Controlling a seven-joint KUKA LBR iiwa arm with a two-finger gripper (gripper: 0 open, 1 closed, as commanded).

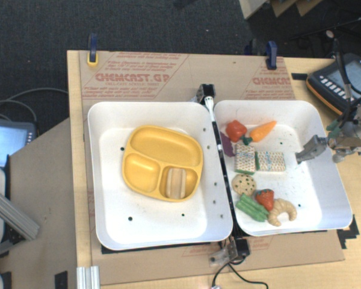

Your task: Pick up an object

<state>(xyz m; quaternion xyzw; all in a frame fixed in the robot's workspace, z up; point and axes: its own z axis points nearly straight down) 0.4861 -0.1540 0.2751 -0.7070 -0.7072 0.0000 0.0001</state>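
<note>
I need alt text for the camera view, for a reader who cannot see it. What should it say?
A gripper reaches from the right over the right white bin, which holds toy food: tomato, carrot, crackers, cookie, strawberry. The left bin holds a yellow divided plate.

arm (355, 138) cut by right edge, end effector (311, 150) fingers unclear
</note>
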